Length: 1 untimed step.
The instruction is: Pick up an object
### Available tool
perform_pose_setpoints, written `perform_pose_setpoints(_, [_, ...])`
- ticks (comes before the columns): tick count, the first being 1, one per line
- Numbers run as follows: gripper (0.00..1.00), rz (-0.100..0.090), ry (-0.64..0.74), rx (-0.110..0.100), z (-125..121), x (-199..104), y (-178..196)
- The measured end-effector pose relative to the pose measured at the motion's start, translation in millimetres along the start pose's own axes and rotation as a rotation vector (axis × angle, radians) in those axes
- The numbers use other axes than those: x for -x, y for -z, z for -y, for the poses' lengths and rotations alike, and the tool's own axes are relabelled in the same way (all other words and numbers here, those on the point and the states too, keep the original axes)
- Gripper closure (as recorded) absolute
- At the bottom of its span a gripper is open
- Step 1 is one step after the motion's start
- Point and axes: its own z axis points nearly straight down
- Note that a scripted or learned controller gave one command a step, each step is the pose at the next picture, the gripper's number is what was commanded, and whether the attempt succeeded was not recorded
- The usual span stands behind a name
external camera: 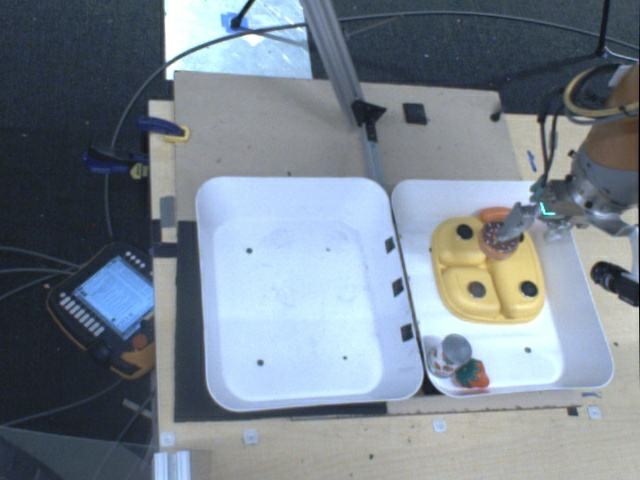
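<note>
In the right bin (575, 298) lies a large yellow moulded piece (487, 273) with dark round spots. On its upper part sits a small brown ring-shaped object (495, 239), and an orange object (494, 214) peeks out just behind it. My gripper (508, 228) comes in from the right at a slant, and its tip is right at the brown object, touching or just above it. A grey ball (456, 348) and a small red and green item (472, 373) lie in the bin's near left corner.
The left bin (215, 268) stands beside the right one, their rims meeting in the middle. A grey pole (335, 48) slants over the bench's back. A teach pendant (105, 303) lies on the floor to the left.
</note>
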Motion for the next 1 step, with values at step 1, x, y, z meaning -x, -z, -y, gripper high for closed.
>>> perform_pose_setpoints(1, [0.00, 0.001, 0.000, 0.003, -0.8, 0.0, 1.4])
